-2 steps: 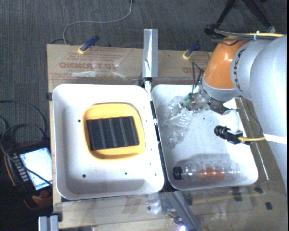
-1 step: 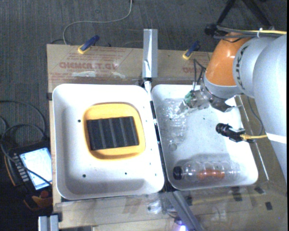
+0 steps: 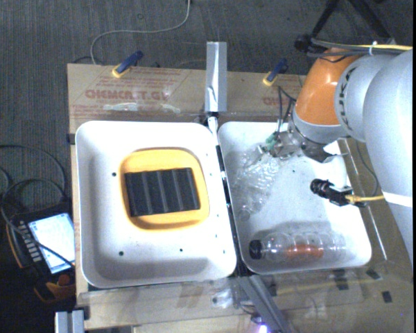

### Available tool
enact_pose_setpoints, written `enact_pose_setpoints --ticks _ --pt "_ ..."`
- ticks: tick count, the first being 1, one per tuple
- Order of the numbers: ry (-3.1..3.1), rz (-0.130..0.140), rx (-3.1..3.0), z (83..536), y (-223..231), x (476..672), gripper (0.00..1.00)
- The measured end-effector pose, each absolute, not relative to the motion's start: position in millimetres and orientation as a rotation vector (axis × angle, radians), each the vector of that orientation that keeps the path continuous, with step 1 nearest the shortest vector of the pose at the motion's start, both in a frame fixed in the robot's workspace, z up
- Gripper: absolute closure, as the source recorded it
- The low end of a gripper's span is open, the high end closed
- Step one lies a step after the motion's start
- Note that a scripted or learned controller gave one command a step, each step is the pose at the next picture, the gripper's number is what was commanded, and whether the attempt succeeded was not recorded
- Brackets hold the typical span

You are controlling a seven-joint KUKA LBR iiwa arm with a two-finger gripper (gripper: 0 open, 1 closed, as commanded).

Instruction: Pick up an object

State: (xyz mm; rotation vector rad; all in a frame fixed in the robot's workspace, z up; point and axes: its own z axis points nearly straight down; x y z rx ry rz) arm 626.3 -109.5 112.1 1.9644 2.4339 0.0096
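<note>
Camera view shows crumpled plastic beside end effector — bottle well apart.

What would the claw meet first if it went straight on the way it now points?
Most likely the crumpled clear plastic in the right-hand bin: the claw sits at its far edge, pointing down toward it. Depth is unclear from this slanted view, so they may be touching.

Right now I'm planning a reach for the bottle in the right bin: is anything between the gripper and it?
Nothing visible blocks it. The gripper is at the far end of the right bin, the bottle lies along its near wall, bare floor between. The crumpled clear plastic lies beside that path, toward the left bin.
</note>
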Motion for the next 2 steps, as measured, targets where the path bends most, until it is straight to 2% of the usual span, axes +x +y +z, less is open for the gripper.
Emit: enact_pose_setpoints --ticks 1,2 --pt "2.452 0.008 1.941 91.9 -105.8 610.8 0.0" --pt "2.439 0.024 1.934 109.4 -106.4 615.9 1.0"
